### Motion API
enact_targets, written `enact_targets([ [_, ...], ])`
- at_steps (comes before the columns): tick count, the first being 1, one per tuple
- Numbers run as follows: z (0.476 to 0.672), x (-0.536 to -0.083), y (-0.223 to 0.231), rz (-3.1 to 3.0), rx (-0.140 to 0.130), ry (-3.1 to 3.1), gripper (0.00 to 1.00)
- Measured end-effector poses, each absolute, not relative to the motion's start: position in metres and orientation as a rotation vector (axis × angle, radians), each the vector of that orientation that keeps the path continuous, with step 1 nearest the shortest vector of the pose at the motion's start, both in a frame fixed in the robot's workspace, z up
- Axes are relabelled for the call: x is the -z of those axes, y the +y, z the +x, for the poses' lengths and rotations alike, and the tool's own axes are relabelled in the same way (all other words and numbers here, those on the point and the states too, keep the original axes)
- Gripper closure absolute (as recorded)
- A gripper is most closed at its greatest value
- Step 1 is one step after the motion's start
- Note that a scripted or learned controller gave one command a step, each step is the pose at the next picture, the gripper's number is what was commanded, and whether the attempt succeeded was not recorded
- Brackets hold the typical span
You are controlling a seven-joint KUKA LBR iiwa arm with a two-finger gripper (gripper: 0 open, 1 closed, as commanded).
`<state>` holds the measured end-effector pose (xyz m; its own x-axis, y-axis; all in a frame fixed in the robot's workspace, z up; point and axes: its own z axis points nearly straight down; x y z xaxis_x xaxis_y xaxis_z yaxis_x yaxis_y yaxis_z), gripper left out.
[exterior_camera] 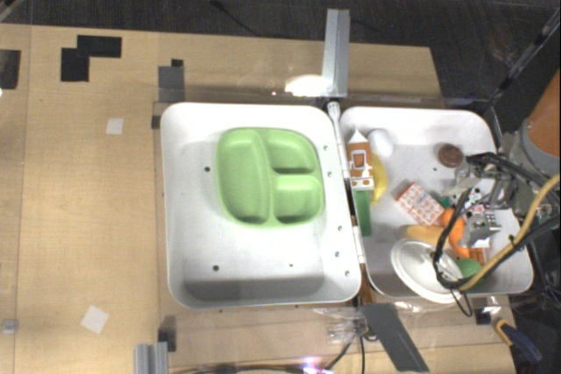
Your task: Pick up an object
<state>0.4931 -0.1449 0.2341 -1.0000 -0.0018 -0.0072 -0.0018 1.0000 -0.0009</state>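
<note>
Low over the right bin's near right corner hangs my gripper (473,219), wrapped in black and yellow cables; whether it is open, closed or gripping something I cannot tell, because the metal parts and wiring blur together.

Largest on the bench are the two white bins. My left bin (188,215) carries a green divided tray (267,177), upside-up with one long compartment and two smaller ones, sitting near the bin's middle. My right bin (412,123) holds the clutter I can pick from. A white bowl (412,267) lies at the near edge, partly under my cables. Along the wall between the bins stands a small carton with orange and white print (358,162), with a green strip (361,210) running down just below it and a yellow piece (379,181) touching its right side. A patterned red and white packet (419,204) lies near the bin's middle, just left of my gripper. An orange object (449,219) sits right against my gripper, partly hidden. A white rounded object (379,141) rests near the far wall, and a small brown disc (450,155) lies well apart toward the far right.
</note>
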Motion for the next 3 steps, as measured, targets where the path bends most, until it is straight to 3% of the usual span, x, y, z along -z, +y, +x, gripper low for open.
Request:
enact_targets([
  [1, 0.503, -0.109, -0.178, -0.056, 0.014, 3.108, 0.00],
  [2, 0.504, -0.106, -0.178, -0.005, 0.019, 3.092, 0.00],
  [3, 0.498, -0.093, -0.107, -0.146, 0.008, 3.112, 0.00],
])
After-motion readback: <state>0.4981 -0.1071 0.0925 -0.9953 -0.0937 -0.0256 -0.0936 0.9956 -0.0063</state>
